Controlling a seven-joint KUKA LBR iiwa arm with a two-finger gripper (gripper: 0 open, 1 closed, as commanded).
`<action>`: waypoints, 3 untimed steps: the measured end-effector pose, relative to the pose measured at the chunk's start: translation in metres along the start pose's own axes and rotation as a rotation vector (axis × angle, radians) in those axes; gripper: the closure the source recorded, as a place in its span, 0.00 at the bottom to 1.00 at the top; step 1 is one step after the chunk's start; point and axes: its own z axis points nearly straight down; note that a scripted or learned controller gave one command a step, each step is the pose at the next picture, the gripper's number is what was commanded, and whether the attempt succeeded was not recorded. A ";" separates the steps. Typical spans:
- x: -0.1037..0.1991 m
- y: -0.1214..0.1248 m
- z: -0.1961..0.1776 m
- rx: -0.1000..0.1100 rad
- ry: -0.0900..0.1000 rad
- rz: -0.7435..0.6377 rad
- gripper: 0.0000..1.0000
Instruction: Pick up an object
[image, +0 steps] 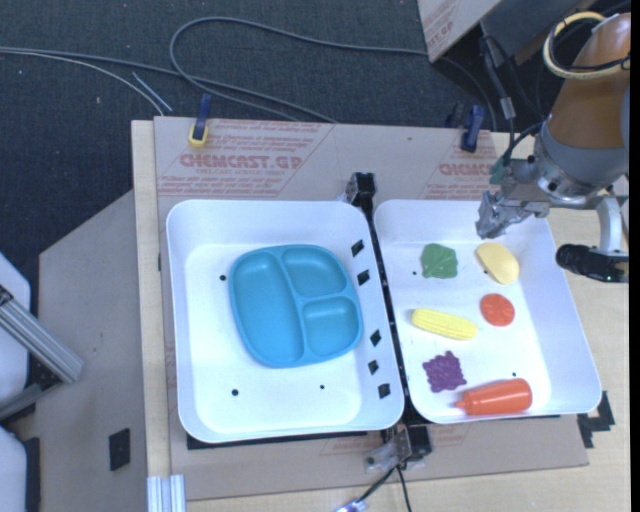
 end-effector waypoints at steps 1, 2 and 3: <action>0.048 0.009 -0.006 0.001 0.000 0.002 1.00; 0.103 0.011 0.008 0.006 0.001 0.001 1.00; 0.162 0.025 0.006 0.000 0.000 0.001 1.00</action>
